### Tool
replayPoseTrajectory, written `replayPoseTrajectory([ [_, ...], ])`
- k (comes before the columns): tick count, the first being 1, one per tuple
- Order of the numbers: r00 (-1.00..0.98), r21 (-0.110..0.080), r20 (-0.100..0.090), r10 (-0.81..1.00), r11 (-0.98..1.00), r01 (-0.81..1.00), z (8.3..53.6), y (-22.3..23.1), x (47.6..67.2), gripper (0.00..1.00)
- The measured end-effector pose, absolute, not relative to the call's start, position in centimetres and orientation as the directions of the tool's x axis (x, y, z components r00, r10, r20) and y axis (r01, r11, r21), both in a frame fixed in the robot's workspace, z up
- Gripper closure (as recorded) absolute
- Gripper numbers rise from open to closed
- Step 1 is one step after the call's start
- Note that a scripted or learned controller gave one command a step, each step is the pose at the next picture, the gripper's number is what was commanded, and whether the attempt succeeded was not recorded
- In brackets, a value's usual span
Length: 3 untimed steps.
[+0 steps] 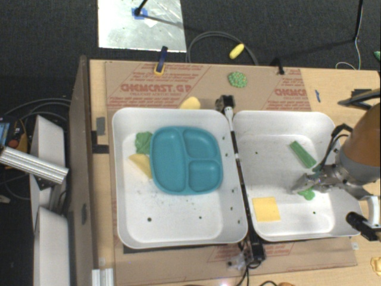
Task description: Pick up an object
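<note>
In the right bin (286, 124), smooth white plastic, the metal gripper (309, 183) rests beside a flat green stick (302, 154), over a small green piece (307, 193). A flat yellow square (266, 208) lies nearby.

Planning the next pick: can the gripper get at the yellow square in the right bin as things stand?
Probably yes. The yellow square lies flat on open floor of the right bin, nothing on or against it. The gripper hangs close by, over a small green piece.
</note>
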<state>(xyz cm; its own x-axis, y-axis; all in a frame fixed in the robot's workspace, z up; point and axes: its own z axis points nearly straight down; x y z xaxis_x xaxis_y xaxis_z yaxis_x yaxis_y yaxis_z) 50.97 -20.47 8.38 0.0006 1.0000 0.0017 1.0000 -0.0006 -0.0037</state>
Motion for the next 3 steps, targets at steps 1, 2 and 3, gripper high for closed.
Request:
replayPoseTrajectory([
  [1, -0.001, 0.005, -0.001, 1.0, 0.001, 1.0, 9.5, -20.5, 51.3, 1.0],
  [2, -0.011, 0.007, 0.0, 1.0, 0.011, 1.0, 8.5, -12.5, 54.4, 1.0],
  [3, -0.015, 0.013, 0.003, 1.0, 0.015, 1.0, 19.1, -2.8, 56.8, 1.0],
])
